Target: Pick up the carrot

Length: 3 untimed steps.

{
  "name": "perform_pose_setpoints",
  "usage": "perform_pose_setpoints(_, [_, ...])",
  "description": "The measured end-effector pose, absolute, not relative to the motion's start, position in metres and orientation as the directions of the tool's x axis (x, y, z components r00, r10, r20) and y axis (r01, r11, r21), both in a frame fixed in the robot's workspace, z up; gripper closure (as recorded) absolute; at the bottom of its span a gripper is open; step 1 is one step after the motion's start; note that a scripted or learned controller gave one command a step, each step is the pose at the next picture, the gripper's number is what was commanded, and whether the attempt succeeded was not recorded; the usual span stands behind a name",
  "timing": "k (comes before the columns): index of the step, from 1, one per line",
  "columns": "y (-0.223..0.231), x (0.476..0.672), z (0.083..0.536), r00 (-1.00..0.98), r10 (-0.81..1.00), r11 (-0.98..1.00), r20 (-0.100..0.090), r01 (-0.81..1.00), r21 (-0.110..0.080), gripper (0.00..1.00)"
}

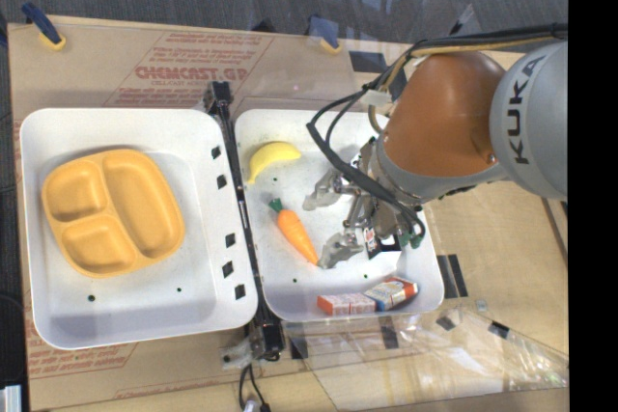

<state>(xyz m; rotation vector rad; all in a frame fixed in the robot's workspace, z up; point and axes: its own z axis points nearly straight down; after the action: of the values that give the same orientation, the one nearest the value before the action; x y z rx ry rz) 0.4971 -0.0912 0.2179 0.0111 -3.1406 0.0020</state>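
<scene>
Camera view: The surface (290,53) carries two shallow white bins side by side. The left bin (58,304) holds a yellow divided plate (111,209). The right bin (425,280) holds the carrot (294,233), a banana (270,156) and a small box (367,297).

The carrot lies flat near the middle of the right bin, green end toward the far left, orange tip toward the near right. The banana lies farther away, apart from it. The box lies along the near wall.

The arm (463,125) reaches in from the right. The gripper (330,223) sits just right of the carrot. Its fingers (319,198) are spread, one far and one near, with nothing between them. The near finger's tip is beside the carrot's orange tip; contact cannot be determined.
</scene>
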Motion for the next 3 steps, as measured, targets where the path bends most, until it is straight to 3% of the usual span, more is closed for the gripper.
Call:
perform_pose_setpoints(1, [-0.105,0.506,0.111,-0.995,0.096,0.995,-0.023,0.096,0.0,0.0])
perform_pose_setpoints(2, [-0.106,0.513,0.093,-0.917,0.4,0.917,-0.004,0.4,0.001,0.0])
perform_pose_setpoints(3, [-0.099,0.631,0.095,-0.861,0.508,0.861,-0.003,0.508,-0.007,0.0])
